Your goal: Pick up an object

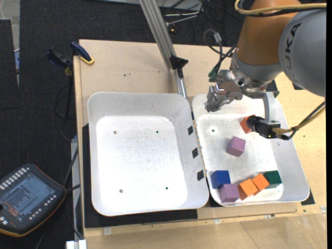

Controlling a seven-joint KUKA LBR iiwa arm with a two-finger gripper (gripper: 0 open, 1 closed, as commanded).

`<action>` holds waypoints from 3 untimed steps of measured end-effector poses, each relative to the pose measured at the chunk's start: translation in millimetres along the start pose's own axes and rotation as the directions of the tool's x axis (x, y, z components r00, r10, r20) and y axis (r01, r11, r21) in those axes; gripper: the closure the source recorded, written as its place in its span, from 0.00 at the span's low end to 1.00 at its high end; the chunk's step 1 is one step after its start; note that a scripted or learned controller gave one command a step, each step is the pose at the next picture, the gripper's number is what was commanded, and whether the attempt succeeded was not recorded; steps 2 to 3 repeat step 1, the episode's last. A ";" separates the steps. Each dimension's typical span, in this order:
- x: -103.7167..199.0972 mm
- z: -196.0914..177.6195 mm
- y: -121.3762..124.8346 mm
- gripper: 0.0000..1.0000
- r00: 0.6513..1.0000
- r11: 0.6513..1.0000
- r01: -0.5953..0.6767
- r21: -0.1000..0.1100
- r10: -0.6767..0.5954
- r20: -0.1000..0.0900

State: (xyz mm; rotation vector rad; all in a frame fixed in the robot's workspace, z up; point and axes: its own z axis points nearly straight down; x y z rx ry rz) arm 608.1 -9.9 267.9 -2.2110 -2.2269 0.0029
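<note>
Hanging over the far left corner of the right bin (259,157), with the gripper (214,104) pointing down near the bin's far rim. Carrying nothing visible beneath it. Unable to tell from this slant whether the gripper is spread or pressed together.

Lying loose in the right bin: a lone purple cube (236,146) near the middle, well apart from the rest. Sitting along the near rim in a close row: a blue cube (220,178), a second purple cube (229,192), an orange cube (248,187) and a green cube (272,179), several touching or just beside one another. Showing at the far right, a red block (245,124), partly hidden behind a black fitting (262,127) on the arm.

Standing to the left, the left bin (140,154).

Judging the step in hand as approach: positioning above the bin, no grasp made yet.

Calling next for a shift toward the near right to centre over a chosen object, most likely the lone purple cube for its free sides, then descending with an open grip around it. Risking, in the crowded near row, a nudge to a neighbour instead of a clean hold.
</note>
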 end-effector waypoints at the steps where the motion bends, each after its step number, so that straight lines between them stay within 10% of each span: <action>1: 59.8 10.1 -17.8 1.00 1.000 1.000 0.002 -0.001 -0.002 -0.001; 3: 59.8 10.1 -17.8 1.00 1.000 1.000 0.002 -0.001 -0.002 -0.001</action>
